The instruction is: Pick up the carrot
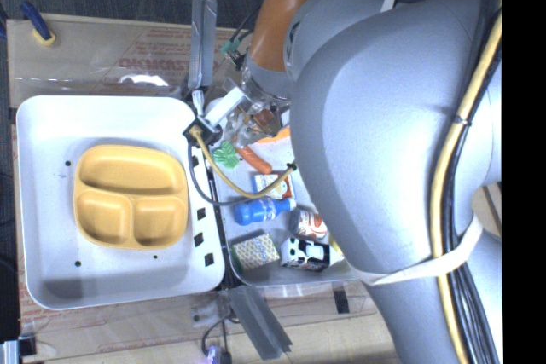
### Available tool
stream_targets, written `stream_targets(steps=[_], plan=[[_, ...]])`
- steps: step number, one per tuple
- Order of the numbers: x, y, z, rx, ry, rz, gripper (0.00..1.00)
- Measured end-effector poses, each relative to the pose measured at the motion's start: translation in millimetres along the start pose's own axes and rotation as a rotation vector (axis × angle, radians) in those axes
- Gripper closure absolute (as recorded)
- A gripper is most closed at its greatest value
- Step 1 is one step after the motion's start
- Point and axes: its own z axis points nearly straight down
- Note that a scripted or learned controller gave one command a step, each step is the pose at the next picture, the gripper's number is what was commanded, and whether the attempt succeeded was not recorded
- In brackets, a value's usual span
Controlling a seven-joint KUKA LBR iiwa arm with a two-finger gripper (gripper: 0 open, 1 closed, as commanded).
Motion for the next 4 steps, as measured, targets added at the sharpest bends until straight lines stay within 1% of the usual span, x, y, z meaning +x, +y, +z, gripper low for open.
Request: stream_targets(steps=[1,2,3,4], plan=[[-32.9,13.8,-0.1,0.002,-0.006,0.146,1.00],[-36.5,-42.3,-58.7,-0.001,-0.003,-0.290,1.00],[-36.7,-42.0,-58.6,-0.001,-0.003,-0.290,0.00],[-24.9,25.1,2.3,-0.001,-0.005,-0.347,0.00]])
